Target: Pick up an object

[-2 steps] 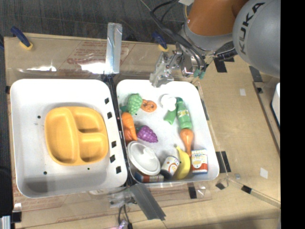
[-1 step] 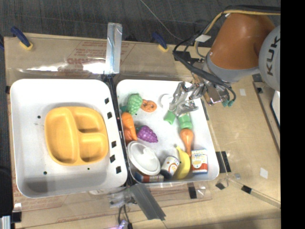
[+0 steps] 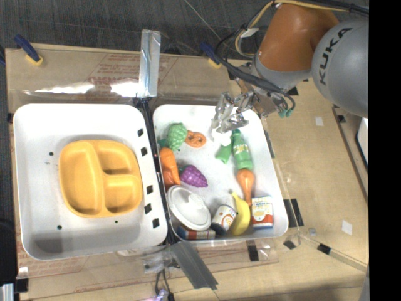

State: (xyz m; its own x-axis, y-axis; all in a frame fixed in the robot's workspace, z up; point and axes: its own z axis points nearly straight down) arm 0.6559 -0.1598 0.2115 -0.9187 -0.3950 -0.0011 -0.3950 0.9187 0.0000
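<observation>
My gripper (image 3: 224, 119) hangs over the back of the right bin (image 3: 203, 113), its metal fingers pointing down with a small gap and nothing between them. Just below and right of it lies a green bottle (image 3: 240, 150), with a small green piece (image 3: 223, 153) beside it. Left of the gripper sit a green broccoli-like toy (image 3: 176, 134) and an orange-red piece (image 3: 195, 139). Further toward the front are a carrot (image 3: 169, 166), purple grapes (image 3: 194, 177), another carrot (image 3: 246, 182), a banana (image 3: 241, 213), a white bowl (image 3: 188, 208), a can (image 3: 223, 217) and a small carton (image 3: 262, 211).
The left bin (image 3: 37, 124) holds a yellow divided tray (image 3: 100, 176). A taped metal strip (image 3: 149, 61) stands at the back between the bins. Cables run from the arm's wrist (image 3: 276, 39) above the right bin's back right corner.
</observation>
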